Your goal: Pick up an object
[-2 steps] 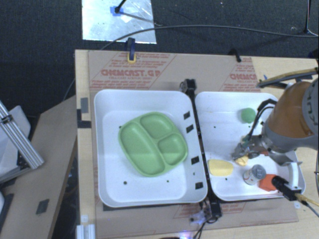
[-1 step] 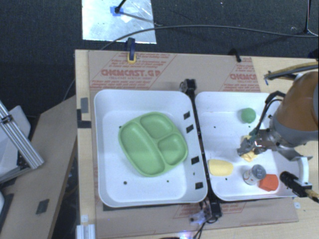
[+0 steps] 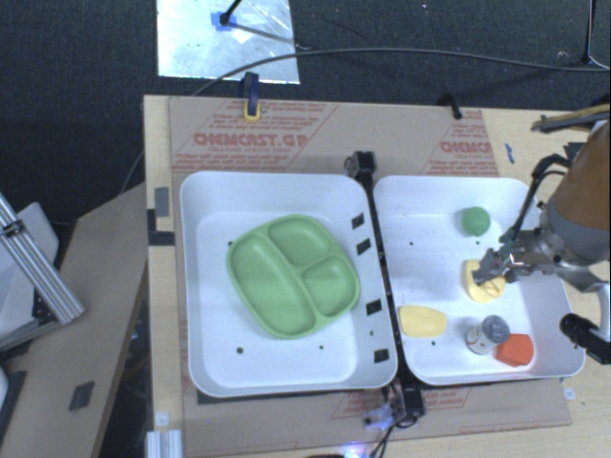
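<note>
My gripper (image 3: 494, 267) reaches in from the right, low over the right bin (image 3: 420, 213). Its tip is down on a small pale yellow object (image 3: 483, 287) near the bin's right side. A green ball (image 3: 475, 221) lies further back in the same bin. A yellow lemon-like piece (image 3: 422, 321) rests at the front left of this bin. A grey and silver round item (image 3: 487, 333) and an orange-red piece (image 3: 516, 350) sit at the front right.
The left bin (image 3: 210, 256) bears a green divided plate (image 3: 291, 275). A black divider with clips (image 3: 374, 265) runs between the bins. Cardboard lies under both bins, with a foil sheet (image 3: 224, 22) on the dark floor behind.
</note>
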Available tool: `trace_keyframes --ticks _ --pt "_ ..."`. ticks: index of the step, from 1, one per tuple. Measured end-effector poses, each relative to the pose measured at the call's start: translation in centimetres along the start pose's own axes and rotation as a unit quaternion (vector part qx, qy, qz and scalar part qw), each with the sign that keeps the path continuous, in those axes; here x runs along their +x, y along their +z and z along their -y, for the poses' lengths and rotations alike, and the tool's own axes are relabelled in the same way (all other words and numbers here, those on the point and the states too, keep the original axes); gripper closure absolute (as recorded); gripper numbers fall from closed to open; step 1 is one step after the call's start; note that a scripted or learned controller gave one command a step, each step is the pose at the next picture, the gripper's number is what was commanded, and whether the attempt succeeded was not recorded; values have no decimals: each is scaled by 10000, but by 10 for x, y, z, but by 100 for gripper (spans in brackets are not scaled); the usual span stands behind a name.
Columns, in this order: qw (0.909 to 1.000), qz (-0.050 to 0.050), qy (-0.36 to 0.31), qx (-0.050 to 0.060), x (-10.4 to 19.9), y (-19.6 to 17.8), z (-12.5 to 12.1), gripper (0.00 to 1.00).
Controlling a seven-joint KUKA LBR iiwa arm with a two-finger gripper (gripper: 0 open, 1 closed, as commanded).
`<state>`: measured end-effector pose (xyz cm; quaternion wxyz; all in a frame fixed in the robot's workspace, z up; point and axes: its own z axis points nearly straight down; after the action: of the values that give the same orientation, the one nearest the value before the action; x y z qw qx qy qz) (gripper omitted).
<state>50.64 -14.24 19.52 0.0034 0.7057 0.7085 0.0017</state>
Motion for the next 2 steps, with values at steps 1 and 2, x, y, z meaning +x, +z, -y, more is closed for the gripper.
trace_keyframes --ticks 1,2 --pt "10000 -2 -6 -1 0 -51 -2 100" --pt "10000 -18 -28 25 49 -39 -6 100"
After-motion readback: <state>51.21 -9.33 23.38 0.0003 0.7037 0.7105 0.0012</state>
